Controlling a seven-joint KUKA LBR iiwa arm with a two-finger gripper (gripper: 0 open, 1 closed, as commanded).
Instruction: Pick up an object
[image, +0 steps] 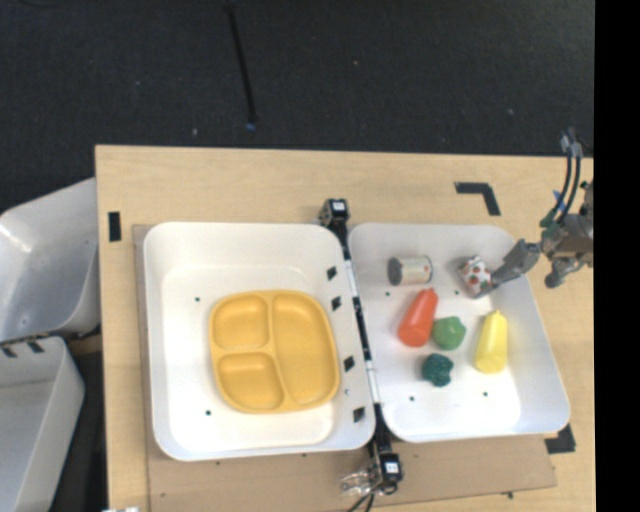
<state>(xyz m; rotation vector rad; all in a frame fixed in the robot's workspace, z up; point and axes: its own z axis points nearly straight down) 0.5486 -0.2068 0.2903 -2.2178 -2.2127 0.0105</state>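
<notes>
Take the right bin (540, 395) as your landmark: you'll find the gripper (508, 265) at its upper right rim, reaching in from the edge of the table (250, 185), one grey finger slanting down toward a small speckled ball (473, 275). You cannot tell whether the fingers are parted or closed. Inside that bin, a grey cylinder (410, 269) lies near the top, with an orange-red object (418, 317), a green piece (449, 332), a yellow object (491, 342) and a dark green lump (437, 369) below. Left of the bin sits another (170, 400) holding a yellow divided tray (272, 351).
</notes>
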